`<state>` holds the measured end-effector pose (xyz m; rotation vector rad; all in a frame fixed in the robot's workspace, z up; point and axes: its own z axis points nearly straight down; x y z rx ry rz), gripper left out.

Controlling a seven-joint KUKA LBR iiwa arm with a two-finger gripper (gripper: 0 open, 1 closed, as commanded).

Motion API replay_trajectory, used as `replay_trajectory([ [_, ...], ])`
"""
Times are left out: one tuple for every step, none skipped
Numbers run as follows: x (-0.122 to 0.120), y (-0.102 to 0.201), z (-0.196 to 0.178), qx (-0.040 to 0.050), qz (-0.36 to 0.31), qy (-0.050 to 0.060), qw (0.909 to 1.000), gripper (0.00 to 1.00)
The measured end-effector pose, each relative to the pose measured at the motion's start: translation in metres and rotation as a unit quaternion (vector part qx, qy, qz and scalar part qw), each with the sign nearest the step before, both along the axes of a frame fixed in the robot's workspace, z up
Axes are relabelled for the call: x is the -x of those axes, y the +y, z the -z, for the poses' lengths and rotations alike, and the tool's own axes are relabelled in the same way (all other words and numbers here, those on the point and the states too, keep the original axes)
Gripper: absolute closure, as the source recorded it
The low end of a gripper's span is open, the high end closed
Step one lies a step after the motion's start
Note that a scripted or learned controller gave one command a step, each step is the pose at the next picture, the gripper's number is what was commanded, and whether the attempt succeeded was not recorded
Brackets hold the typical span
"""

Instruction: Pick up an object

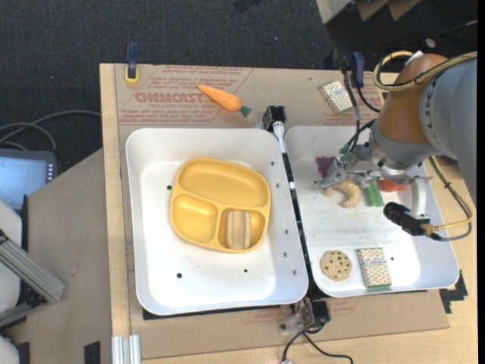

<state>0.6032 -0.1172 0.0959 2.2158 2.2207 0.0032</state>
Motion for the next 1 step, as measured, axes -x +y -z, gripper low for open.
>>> replay_trajectory([
  [0.0092, 0.0704, -0.0947, -0.0016, -0.003, -0.002, 1.0000, 1.00],
])
